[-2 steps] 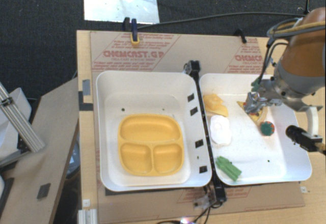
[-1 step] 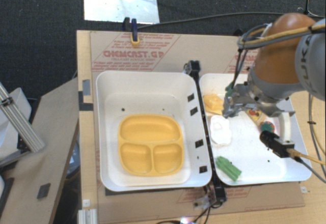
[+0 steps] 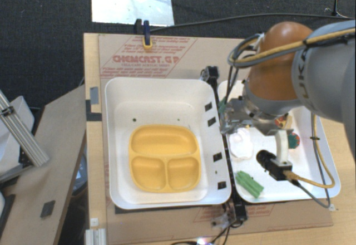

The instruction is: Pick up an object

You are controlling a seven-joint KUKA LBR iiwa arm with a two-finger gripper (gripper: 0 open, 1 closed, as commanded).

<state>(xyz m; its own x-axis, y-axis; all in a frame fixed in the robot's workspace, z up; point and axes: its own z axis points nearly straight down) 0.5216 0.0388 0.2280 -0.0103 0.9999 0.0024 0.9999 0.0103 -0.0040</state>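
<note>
White lump [image 3: 240, 144] lies in the right bin [image 3: 328, 180], near the divider, with a green block [image 3: 248, 184] near the front rim. Left bin [image 3: 119, 127] holds a yellow divided tray [image 3: 164, 157]. Gripper [image 3: 231, 121] hangs just above the lump; its opening cannot be made out.

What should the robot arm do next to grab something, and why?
Probably lower the claw a little onto the white lump just under it. The arm hangs over the right bin, the lump lies closest, and nothing shows caught in the claw. The green block lies farther toward the bin's front.
</note>
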